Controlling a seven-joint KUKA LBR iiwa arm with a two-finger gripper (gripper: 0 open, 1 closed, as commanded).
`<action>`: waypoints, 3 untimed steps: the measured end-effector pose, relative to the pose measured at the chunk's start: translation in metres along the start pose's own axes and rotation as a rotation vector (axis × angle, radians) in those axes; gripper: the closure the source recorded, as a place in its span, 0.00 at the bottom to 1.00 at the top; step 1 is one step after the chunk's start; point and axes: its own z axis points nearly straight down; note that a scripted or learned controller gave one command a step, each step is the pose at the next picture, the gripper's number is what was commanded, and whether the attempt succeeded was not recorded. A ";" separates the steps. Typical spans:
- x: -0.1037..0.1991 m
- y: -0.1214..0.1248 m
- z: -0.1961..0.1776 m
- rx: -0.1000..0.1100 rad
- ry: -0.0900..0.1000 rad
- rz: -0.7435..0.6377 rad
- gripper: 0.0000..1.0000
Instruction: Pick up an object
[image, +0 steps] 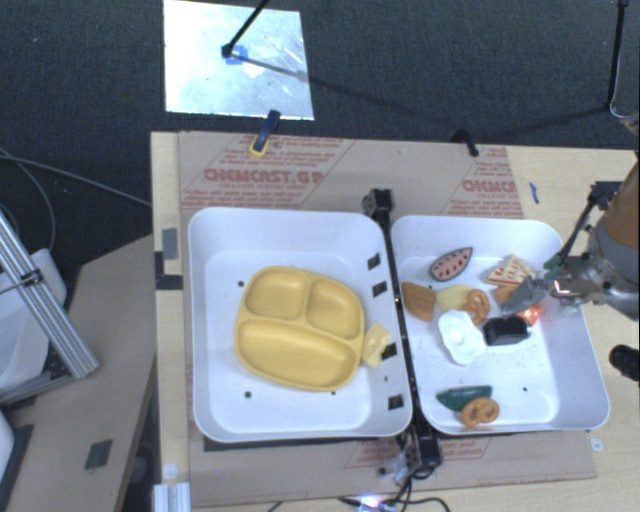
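The gripper (522, 296) reaches in from the right over the right bin (575, 400), low among the toy food; whether it is open or closed on anything cannot be told from this view. Just beside its tip lie a small black block (506, 332) and a bit of red (531, 315). Close by are a waffle wedge (510, 270), a pretzel (477, 304), a pale yellow piece (454, 297), an orange-brown wedge (419, 301), a white fried egg (460, 336) and a watermelon slice (451, 264). Nearer the front wall sit a dark green piece (463, 396) and a second pretzel (480, 410), touching each other.

The left bin (215, 400) holds a yellow divided plate (298, 327) with a small yellow piece (376, 343) at its right edge.

Both bins rest on a printed cardboard sheet (300, 170) over a pale wooden bench (165, 190). Beyond is dark carpet (80, 80) with a shiny square sheet (240, 60) lying on it, and a metal frame (40, 310) stands at the left.
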 end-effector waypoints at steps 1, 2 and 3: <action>-0.054 -0.029 0.079 0.005 0.000 0.007 0.00; -0.050 -0.027 0.148 0.003 0.001 0.003 0.00; -0.049 0.095 0.143 -0.012 -0.003 -0.007 0.00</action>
